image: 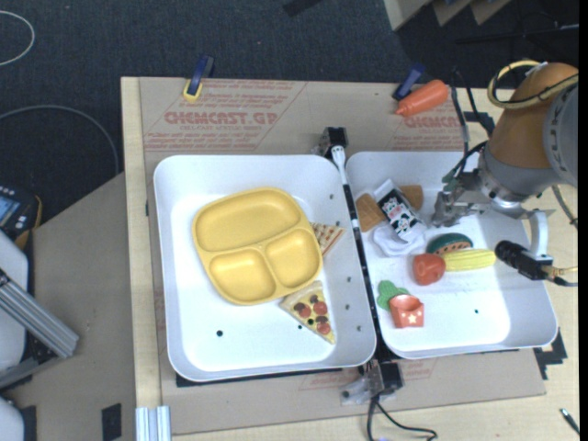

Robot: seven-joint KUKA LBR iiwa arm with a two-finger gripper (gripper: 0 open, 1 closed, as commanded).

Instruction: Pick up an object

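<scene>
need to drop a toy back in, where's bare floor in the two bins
Right bin: bare along the near edge, right of the strawberry. Left bin: bare front-left, below the yellow plate. Crowded around the corn, tomato and claw.

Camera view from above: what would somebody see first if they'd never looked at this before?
Probably the big yellow divided plate in the left bin, with a pizza slice lying just below its lower right corner. Next, the pile of toy food in the right bin: a corn cob, a red tomato and a strawberry. The grey-and-orange robot arm reaches in from the right, over that bin's upper part.
</scene>
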